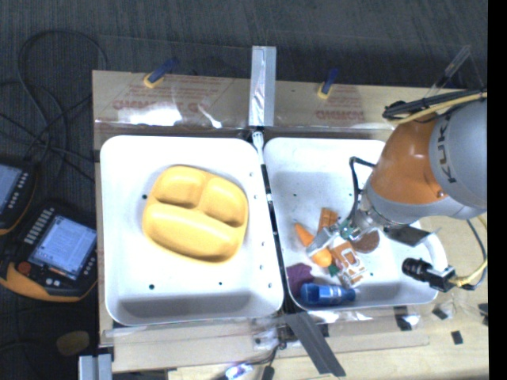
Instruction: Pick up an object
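Left bin (119, 212) holds a yellow bread-shaped object (195, 212). In the right bin (309, 165), the gripper (346, 233) hangs over orange pieces (317, 244), with a blue bottle (326, 294) below.

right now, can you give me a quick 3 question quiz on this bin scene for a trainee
1. True or false: the large yellow object lies in the same bin as the blue object.
2. Multiple choice: the gripper is above which bin? A. left bin B. right bin C. neither
3. Fill in: the purple object lies next to the ___ wall of the right bin.

Key
1. False; the yellow one is in the left bin, the blue one in the right.
2. B
3. Left, beside the divider.
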You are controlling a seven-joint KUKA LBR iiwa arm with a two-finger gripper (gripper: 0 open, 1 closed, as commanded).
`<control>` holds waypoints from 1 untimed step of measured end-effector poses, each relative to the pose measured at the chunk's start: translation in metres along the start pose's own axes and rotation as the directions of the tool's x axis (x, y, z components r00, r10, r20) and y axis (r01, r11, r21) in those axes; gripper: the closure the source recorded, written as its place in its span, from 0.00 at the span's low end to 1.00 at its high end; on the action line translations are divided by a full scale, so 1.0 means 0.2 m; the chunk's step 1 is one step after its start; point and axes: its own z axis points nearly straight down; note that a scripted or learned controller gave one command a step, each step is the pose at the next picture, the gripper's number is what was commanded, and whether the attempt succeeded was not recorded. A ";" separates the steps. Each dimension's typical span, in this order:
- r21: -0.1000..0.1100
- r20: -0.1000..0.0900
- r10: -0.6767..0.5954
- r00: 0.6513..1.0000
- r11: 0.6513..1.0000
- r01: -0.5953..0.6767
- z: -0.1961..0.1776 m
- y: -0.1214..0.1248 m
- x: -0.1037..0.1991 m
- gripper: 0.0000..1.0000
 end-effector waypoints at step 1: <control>-0.007 0.007 -0.180 0.984 0.984 0.180 0.12 0.06 -0.03 0.00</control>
